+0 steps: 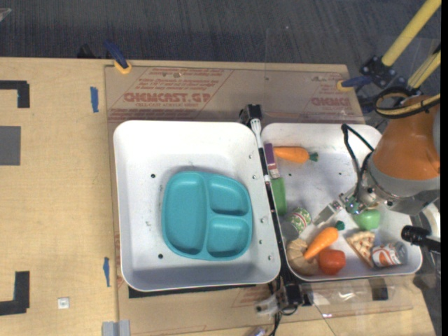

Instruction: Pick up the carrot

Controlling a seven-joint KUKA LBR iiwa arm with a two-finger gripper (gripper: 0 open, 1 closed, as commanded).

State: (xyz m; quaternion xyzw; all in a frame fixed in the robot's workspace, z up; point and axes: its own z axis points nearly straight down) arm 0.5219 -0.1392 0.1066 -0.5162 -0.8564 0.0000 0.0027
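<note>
The right bin (308,135) is holding a crowd of toy food. Two carrots are lying in it. One carrot (291,155) is resting near the bin's twelve o'clock edge, its long axis running roughly three to nine o'clock, with its green top pointing toward three o'clock. The second carrot (322,241) is lying low in the bin, toward six o'clock, tilted on a diagonal: its green top is pointing toward one o'clock and its narrow tip toward seven o'clock.

Around this lower carrot things are pressing close. A red tomato (332,260) is sitting just beside it at five o'clock, apparently touching. A tan, bread-like piece (299,252) is lying at its tip, toward eight o'clock. A slice of pizza (362,243) is lying at three o'clock, with a small can (386,256) beyond it. A green round fruit (368,220) is sitting at two o'clock, and a small round green-and-white item (301,219) at ten o'clock. A long green vegetable (278,194) is lying along the bin's nine o'clock wall.

The gripper (344,206) is hanging just above the lower carrot's green top, between the round fruit and the carrot; whether its fingers are spread or closed cannot be told, and nothing is visibly held.

The left bin (133,187) is bearing a teal divided plate (207,214).
</note>
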